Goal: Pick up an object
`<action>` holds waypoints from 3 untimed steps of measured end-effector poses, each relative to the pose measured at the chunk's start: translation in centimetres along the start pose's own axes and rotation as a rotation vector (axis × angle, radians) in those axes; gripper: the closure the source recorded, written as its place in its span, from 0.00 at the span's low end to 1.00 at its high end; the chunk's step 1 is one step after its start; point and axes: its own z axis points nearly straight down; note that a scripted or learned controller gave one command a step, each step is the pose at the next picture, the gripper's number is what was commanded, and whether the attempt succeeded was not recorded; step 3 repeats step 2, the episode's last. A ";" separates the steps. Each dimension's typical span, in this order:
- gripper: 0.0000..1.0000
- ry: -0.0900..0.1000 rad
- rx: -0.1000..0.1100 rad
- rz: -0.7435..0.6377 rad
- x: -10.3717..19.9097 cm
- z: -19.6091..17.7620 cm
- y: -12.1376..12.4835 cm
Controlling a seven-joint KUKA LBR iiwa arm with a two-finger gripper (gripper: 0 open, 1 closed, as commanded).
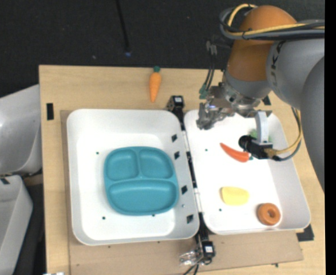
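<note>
Divided plate (140, 180) in left bin (79, 130), pepper (234, 152), lemon (234, 195), doughnut (268, 213) in right bin (288, 185), carrot (154, 84) behind.

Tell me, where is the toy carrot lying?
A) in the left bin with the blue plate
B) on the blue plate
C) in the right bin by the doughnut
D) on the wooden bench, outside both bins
D: the carrot lies on the bare wooden bench above the left bin, outside both bins.
</note>
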 end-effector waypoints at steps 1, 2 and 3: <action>1.00 0.000 0.001 0.000 4.5 -1.1 -3.2; 1.00 0.001 0.002 -0.002 9.7 -1.9 -5.7; 1.00 0.001 0.002 -0.002 9.7 -1.9 -5.7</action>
